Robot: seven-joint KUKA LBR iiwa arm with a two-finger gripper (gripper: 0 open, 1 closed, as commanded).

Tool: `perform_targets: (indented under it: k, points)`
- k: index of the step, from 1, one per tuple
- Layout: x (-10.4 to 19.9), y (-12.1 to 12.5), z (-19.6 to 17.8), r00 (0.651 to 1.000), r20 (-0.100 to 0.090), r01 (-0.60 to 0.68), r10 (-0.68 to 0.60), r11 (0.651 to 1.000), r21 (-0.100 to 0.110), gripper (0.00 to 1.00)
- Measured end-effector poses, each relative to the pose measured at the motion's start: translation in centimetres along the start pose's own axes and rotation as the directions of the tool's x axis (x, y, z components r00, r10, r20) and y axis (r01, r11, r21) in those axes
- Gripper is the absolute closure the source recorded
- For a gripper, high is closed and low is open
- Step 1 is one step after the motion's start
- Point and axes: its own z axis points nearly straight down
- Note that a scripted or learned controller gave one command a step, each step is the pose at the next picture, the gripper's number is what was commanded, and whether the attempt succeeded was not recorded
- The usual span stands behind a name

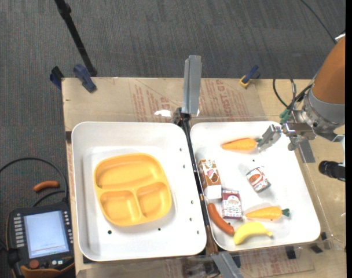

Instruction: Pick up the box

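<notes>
The cardboard-topped surface (147, 97) carries two shallow white bins side by side, left bin (86, 155) and right bin (300, 184), touching along the middle.

The arm (332, 77) has a rounded orange band above a grey wrist ring. Below it sits a cluttered metal block with black cables (285, 95) looping beside it. The gripper (267, 139) is pale grey metal.
</notes>
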Motion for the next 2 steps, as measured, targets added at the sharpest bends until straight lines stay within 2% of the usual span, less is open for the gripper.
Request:
perform_targets:
  k: [1, 2]
  points:
    - [3.5, -1.4, 12.4, 0.974, 0.001, -0.228, 0.228, 0.973, -0.025, 0.00]
    - [6.6, -5.4, 13.9, 0.971, 0.000, -0.239, 0.239, 0.970, -0.037, 0.00]
